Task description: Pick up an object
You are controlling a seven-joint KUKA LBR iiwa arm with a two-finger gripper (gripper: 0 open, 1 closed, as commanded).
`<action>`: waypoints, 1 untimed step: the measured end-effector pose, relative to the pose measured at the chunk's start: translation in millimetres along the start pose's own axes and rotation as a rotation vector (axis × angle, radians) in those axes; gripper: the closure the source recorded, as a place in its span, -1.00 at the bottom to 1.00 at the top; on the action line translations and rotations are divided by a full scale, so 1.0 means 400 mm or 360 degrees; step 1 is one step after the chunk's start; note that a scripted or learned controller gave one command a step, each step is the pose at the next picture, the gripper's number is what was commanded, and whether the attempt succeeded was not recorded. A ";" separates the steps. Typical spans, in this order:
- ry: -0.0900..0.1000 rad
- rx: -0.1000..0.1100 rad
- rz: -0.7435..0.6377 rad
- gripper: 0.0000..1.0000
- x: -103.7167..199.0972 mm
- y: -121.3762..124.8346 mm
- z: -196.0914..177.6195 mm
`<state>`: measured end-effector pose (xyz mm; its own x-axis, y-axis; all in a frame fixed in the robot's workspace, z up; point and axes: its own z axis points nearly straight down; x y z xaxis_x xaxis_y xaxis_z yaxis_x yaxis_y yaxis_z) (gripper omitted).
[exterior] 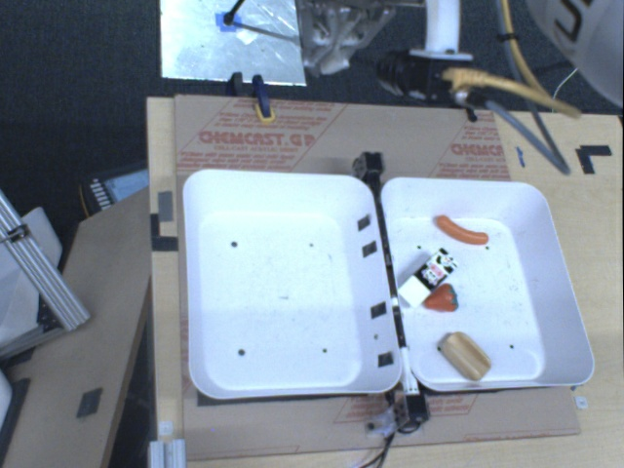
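The right bin point(561, 291) holds several small objects. An orange sausage-shaped piece point(460, 230) lies near its back. A black and white block point(430, 275) sits by the divider, touching a red-orange piece point(442, 299) just in front of it. A tan bread-like block point(464, 355) lies near the front wall. My gripper point(330, 55) hangs high at the top of the camera view, beyond the back edge of the bench and well away from both bins. Nothing shows in its grasp.
The left bin point(205, 291) stands beside the right one, joined by black clips along the divider point(385, 281). A shiny metal sheet point(229, 27) lies behind the bench. Yellow cables point(507, 81) and a grey bar point(531, 135) cross the back right.
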<state>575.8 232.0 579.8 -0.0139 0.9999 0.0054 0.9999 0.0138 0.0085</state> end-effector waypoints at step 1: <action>0.0002 -0.0004 -0.0003 1.00 0.001 0.000 -0.029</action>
